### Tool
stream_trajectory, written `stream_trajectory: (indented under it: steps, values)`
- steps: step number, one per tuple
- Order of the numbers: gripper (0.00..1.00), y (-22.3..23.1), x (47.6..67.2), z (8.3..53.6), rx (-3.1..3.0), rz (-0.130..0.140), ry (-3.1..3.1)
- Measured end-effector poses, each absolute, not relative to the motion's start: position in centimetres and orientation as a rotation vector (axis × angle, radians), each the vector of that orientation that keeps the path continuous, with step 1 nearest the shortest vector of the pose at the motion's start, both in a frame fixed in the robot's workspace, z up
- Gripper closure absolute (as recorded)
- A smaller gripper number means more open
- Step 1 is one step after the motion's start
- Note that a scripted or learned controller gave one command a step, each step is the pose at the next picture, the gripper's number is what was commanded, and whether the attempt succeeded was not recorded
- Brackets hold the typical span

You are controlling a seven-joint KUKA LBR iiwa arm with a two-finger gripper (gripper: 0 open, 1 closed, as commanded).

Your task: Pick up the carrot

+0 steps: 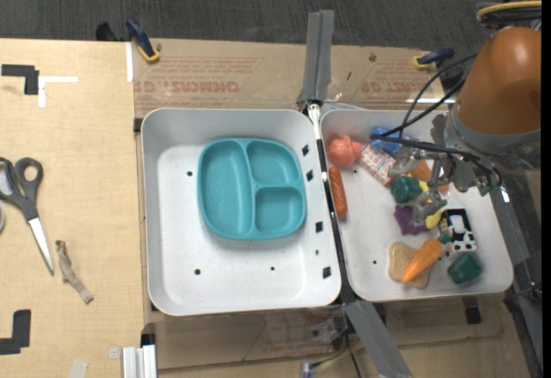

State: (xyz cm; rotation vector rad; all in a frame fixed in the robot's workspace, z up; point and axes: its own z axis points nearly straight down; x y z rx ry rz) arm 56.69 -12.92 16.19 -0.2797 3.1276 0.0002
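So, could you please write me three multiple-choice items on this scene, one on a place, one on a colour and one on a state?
1. Where does the carrot lie?
A. in the right bin
B. on the plate
C. on the bench beside the scissors

2. What colour is the plate in the left bin?
A. red
B. teal
C. yellow

3. How does the carrot stand against the gripper?
A. lifted over the left bin
B. resting in the bin, below the gripper
C. lying on the plate

Key: 1 A, it sits near the right bin's front edge; 2 B, the divided plate is teal; 3 B, it lies among the toys, apart from the gripper.
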Motion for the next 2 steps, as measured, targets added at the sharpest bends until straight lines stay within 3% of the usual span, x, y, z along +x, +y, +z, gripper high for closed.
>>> stream_trajectory:
  steps: [1, 2]
  values:
    - [0.00, -18.3, 61.0, 10.1, -0.405, -0.007, 3.099]
    - [0.00, -20.1, 52.3, 9.3, -0.722, -0.001, 3.053]
